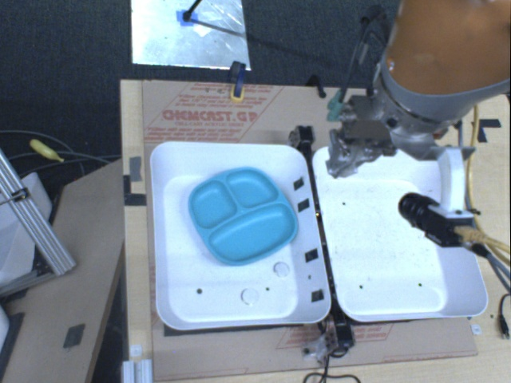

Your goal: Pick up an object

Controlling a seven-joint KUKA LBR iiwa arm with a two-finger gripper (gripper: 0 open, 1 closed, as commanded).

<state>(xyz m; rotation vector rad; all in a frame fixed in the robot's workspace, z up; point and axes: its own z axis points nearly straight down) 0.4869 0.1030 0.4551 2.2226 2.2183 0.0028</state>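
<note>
Hovering at the right bin's (415, 294) far-left corner, the gripper (345, 162) hangs with nothing visibly beneath it; its opening I cannot tell. The blue plate (242, 215) lies flat down-left of it, in the left bin (172, 238), awaiting a reach.

You have lots of open floor in the right bin (383, 246). The blue plate (242, 215) fills the middle of the left bin (172, 238); only the edges stay free.
</note>
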